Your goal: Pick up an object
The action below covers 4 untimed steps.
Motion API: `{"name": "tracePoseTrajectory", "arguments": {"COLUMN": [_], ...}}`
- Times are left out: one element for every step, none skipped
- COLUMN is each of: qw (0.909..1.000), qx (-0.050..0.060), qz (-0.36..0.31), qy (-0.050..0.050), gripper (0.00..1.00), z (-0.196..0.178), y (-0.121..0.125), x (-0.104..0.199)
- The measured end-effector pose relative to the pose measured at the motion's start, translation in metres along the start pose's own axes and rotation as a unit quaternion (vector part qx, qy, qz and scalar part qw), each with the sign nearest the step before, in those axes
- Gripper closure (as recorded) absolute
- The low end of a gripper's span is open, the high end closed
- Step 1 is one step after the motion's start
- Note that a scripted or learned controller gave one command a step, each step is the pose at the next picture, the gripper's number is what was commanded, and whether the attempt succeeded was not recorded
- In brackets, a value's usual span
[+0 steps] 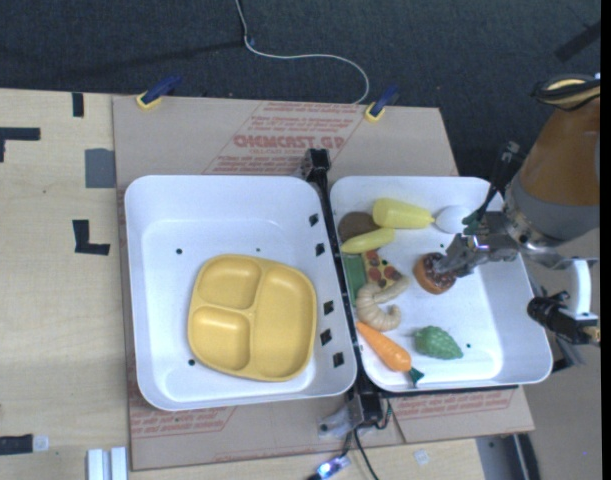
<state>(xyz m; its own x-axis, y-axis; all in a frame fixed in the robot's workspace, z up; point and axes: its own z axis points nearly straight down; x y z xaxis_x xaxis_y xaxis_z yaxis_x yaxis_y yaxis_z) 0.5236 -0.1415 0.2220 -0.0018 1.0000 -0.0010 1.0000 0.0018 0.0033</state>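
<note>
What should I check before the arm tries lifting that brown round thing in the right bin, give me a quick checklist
1. Gripper over the brown round piece: ok.
2. Piece between the fingers: cannot tell.
3. Neighbours apart from it: ok; the yellow corn and green leafy piece lie apart.
4. White round item clear of the arm: cannot tell, it lies close.
5. Drop spot: ok, the yellow divided plate sits in the left bin.

the pincer sits right over the brown round thing, so can't tell if it's gripping. the arm runs off the right edge. the brown lump hides behind the yellow pieces.
</note>
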Motion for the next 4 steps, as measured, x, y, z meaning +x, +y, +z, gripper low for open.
{"name": "tracePoseTrajectory", "arguments": {"qw": [1.0000,1.0000,1.0000,1.0000], "qx": [0.003,0.003,0.002,0.002], "qz": [-0.002,-0.003,-0.003,-0.001], "qy": [0.001,0.002,0.001,0.001], "gripper": [1.00,1.00,1.00,1.00], "z": [0.008,0.007,0.008,-0.007], "y": [0.005,0.012,0.036,0.051], "x": [0.052,0.114,0.172,0.189]}}
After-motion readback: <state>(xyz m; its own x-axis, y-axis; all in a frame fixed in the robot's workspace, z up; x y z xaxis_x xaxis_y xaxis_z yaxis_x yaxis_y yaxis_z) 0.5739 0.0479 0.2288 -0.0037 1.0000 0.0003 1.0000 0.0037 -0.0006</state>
